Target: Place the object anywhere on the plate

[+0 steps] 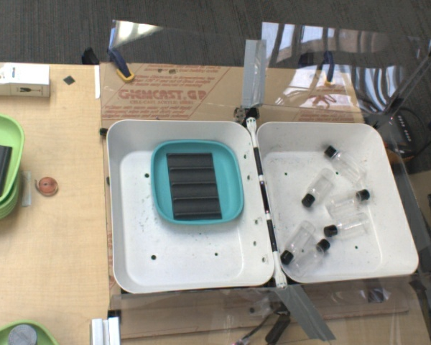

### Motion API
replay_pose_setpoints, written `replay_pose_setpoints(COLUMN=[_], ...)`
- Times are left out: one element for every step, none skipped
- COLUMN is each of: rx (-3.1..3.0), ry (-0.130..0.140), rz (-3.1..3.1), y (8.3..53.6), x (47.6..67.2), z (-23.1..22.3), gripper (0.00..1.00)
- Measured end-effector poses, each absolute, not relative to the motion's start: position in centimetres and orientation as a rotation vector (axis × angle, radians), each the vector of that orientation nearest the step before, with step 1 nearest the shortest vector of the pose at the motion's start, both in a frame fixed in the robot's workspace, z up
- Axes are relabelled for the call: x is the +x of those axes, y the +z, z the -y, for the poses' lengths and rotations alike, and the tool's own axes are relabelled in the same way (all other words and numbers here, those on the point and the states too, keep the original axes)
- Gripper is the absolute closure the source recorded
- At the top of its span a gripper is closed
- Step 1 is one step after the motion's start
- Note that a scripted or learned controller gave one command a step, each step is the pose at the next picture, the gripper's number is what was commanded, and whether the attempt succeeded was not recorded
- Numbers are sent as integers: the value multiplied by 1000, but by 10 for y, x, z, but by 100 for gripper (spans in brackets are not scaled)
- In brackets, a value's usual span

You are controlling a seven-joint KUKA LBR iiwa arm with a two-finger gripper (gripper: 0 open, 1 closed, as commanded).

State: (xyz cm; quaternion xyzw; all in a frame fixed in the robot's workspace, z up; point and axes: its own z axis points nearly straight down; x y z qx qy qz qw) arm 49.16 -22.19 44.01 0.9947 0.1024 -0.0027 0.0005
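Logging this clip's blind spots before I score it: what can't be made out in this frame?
- Clear vials in the right bin, camera view: see-through bodies blend into the white floor, so their exact count and outlines are uncertain.
- Green tray, camera view: cut off by the left edge.
- Teal plate: its dark insert's material is too small to tell.

Teal plate (197, 183) with black ridged insert in left bin (129, 214); 6 clear vials (317, 190) in right bin (388, 192).

Glossy white plastic bins (129, 264), matt teal plate (232, 185) w/ black ribbed insert, clear plastic vials (317, 190), wood-grain bench (50, 264)
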Motion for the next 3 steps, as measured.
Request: replay_pose_setpoints(rx=[3124, 3127, 3127], ry=[-8, -10, -9], rz=[-321, -315, -314], y=[440, 440, 440], x=[496, 487, 478], z=[222, 222, 222], gripper=[0, 0, 0])
